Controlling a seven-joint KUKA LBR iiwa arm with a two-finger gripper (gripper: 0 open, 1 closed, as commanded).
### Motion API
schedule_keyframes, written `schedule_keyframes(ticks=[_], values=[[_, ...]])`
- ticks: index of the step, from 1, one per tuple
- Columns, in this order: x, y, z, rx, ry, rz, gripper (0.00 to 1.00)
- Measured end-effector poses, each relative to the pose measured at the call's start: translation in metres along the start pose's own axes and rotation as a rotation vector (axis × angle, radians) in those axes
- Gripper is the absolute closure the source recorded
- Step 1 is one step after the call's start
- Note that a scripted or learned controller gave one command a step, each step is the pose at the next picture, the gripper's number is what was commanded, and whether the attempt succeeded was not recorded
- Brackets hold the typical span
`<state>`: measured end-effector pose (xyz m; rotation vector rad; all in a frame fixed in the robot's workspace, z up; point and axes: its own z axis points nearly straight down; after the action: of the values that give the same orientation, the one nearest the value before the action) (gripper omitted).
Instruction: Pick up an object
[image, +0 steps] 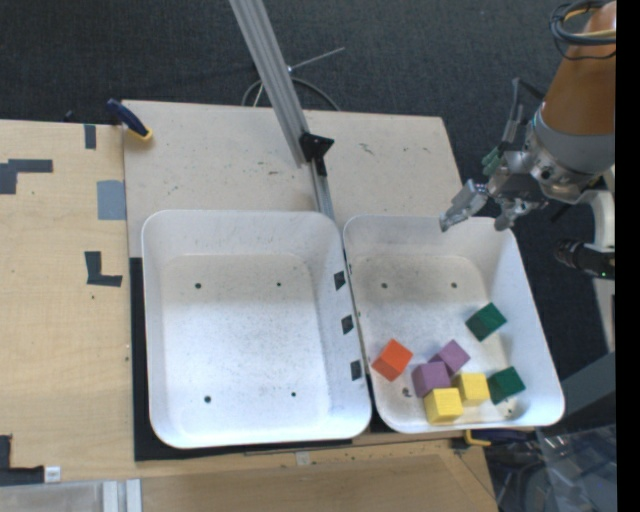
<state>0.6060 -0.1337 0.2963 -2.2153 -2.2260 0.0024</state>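
above the right bin's (520, 262) far rim, the gripper (478, 210) hangs empty (fingers spread), blocks (448, 372) below.

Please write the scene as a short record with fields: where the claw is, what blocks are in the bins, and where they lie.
claw: above the far right corner of the right bin, nothing visible between its fingers
right bin: seven blocks, all in its near right part
orange block: leftmost of the group
purple blocks: two, one touching the other
yellow blocks: two, one and one, nearest the front wall
green blocks: two, one apart from the rest, one beside a yellow block
left bin: white, shallow
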Motion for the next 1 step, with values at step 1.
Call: schedule_keyframes(ticks=[1], values=[[-0.0036, -0.0774, 0.1583, 0.010, 0.002, 0.006, 0.00]])
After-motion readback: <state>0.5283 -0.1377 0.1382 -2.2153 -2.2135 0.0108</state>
